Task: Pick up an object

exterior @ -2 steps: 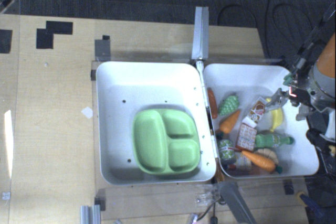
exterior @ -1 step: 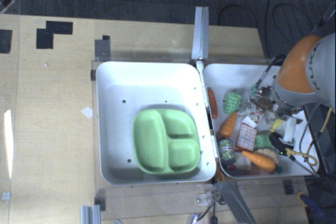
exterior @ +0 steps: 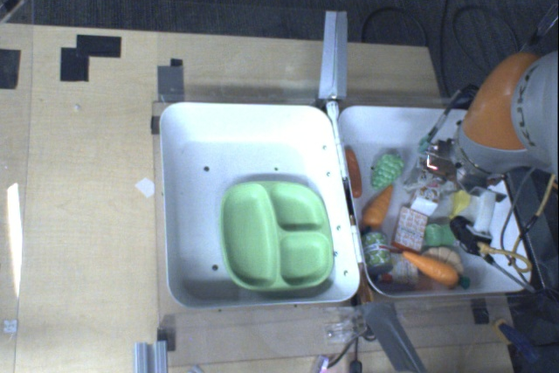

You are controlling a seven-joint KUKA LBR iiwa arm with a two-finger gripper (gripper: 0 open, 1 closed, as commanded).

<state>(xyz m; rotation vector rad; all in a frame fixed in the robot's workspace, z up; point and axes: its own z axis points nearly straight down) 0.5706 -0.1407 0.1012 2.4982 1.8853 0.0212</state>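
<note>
- Nearest the camera, along the near wall of the right bin (exterior: 397,288), lies an orange carrot (exterior: 430,267), stretched left to right, with a green-topped item (exterior: 377,245) just left of it at the bin's near-left corner.
- The gripper (exterior: 437,162) sits low over the middle of the right bin, reaching in from the right beneath the arm's orange band (exterior: 491,113); whether its fingers are spread or closed cannot be told, and nothing can be seen gripped.
- Just near and left of the gripper lies a small patterned box (exterior: 410,227), with a white tag-like piece (exterior: 423,207) touching its far end.
- An orange wedge (exterior: 378,207) lies left of that box; a green bumpy piece (exterior: 388,169) lies beyond it.
- A thin red-orange stick (exterior: 353,171) lies against the right bin's left wall.
- A yellow item (exterior: 461,203) and a green one (exterior: 439,235) lie right of the box, partly hidden by the arm's dark hardware.
- The left bin (exterior: 192,135) holds a green divided tray (exterior: 277,233), set toward its near side, well apart from the gripper.
- A metal post (exterior: 334,57) stands at the far end between the two bins.
</note>
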